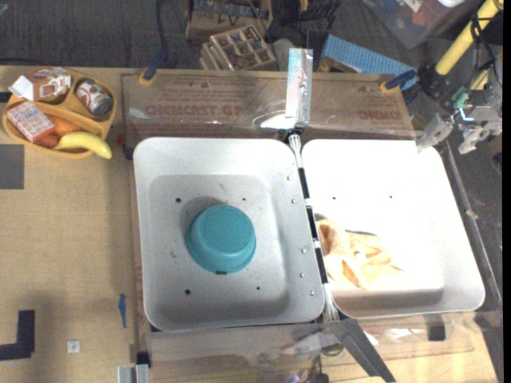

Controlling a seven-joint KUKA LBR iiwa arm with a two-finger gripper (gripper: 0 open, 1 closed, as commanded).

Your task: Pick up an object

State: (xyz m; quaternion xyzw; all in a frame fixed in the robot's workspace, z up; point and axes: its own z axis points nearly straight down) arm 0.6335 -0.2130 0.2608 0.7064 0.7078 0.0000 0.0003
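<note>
Camera view: fixed, looking down at a slant on two white bins that sat side by side on the desk.
Tool: what looked like the tool hung at the upper right, just outside the far right corner of the right bin, among cables and metal parts.
Tool state: I could not tell whether it was wide or narrow; nothing could be seen held in it.
Candidate one: a crumpled tan-and-orange piece, perhaps cloth or paper, lay on the floor of the right bin, near its front and close to the wall shared with the left bin.
Candidate two: a teal bowl sat near the middle of the left bin, seemingly mouth down, well apart from every wall.
Key relation: both things lay to the left of the tool and toward the front of the view. The crumpled piece was the nearer, in the bin beside the tool; the bowl lay past the dividing wall.
Long axis, crumpled piece: it ran slantwise, from the end by the dividing wall down toward the front right, with a lobe drooping toward the front.
Long axis, bowl: none, being round; it offered the same outline from any side.
Judgement: a reach for the crumpled piece would call for a diagonal move down-left across the right bin, closing across the narrow way of the piece.
Risk: its end by the wall left little room on that side.
</note>
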